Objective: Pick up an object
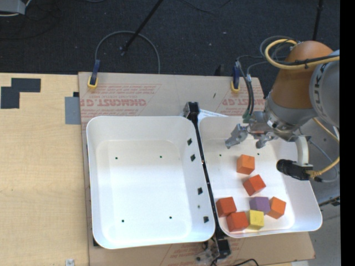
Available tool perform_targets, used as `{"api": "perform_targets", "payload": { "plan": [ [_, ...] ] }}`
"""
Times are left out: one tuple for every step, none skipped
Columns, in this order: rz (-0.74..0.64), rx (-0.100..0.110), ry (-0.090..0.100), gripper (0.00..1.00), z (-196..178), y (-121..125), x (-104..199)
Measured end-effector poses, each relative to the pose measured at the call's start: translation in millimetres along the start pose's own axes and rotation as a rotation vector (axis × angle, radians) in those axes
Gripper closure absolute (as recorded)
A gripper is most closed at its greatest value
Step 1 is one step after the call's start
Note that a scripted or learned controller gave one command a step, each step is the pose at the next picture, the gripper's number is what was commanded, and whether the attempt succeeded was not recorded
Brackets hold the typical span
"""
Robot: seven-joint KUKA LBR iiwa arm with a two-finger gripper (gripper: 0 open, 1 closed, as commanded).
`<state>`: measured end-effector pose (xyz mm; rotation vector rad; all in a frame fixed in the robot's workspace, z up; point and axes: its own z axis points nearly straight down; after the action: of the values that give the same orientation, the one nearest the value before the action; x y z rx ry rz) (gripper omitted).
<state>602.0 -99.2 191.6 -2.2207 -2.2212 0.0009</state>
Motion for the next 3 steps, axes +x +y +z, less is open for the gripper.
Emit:
{"api": "perform_targets", "payload": {
  "plan": [
    [0.000,-0.001,0.000,0.00,95.7,0.5,-58.4],
    [-0.001,-0.003,-0.001,0.00,103.5,-21.3,-15.8],
    [0.003,-0.005,-0.002,1.00,92.6,-21.1,-18.5]
  ]
}}
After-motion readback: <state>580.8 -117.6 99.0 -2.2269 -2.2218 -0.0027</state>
